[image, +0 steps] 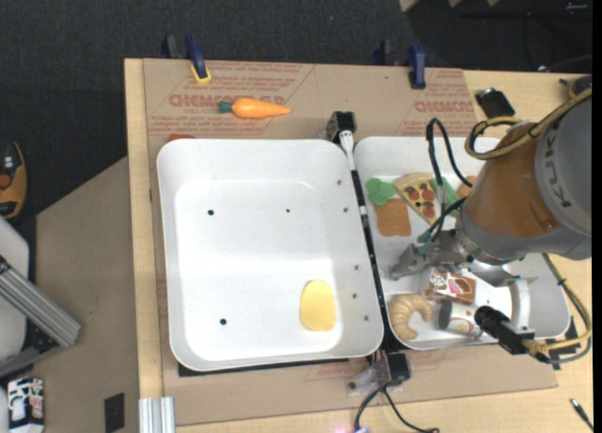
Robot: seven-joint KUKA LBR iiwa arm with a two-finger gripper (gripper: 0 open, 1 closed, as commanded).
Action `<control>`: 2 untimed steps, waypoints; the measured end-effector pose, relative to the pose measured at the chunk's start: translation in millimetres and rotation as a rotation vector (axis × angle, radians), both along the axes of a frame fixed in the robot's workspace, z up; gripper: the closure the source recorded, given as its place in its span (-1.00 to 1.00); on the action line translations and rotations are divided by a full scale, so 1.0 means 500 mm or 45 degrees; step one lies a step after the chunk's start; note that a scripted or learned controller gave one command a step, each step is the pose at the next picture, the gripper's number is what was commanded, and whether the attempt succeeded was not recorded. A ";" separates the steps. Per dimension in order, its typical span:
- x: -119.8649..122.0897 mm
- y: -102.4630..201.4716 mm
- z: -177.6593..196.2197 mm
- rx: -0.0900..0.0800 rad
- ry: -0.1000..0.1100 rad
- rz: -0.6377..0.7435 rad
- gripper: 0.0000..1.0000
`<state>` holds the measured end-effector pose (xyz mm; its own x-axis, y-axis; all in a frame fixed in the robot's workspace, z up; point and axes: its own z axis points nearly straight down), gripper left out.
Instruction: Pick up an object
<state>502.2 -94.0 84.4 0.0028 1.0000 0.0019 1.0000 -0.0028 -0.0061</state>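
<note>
Tan croissant (408, 313) lies along the right bin's (555, 313) front edge, just forward of my gripper (420, 260); I cannot tell its state.

Gripper (416, 262) low in right bin (555, 313) among toy foods; yellow piece (318, 306) in left bin (188, 233).

A pizza slice (420, 193), a brown bread slice (393, 219), a croissant (410, 313) and a green piece (380, 190) are seen lying in the right bin (555, 313); a yellow piece (318, 305) lies flat in the left bin (249, 177)
</note>
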 end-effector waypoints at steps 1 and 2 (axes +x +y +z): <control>0.148 -0.050 0.082 -0.008 -0.021 0.005 -1.00; 0.258 -0.199 0.009 -0.007 -0.024 0.000 -1.00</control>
<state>631.1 -193.3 89.1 0.0028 1.0000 -0.0037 0.9999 -0.0027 0.0125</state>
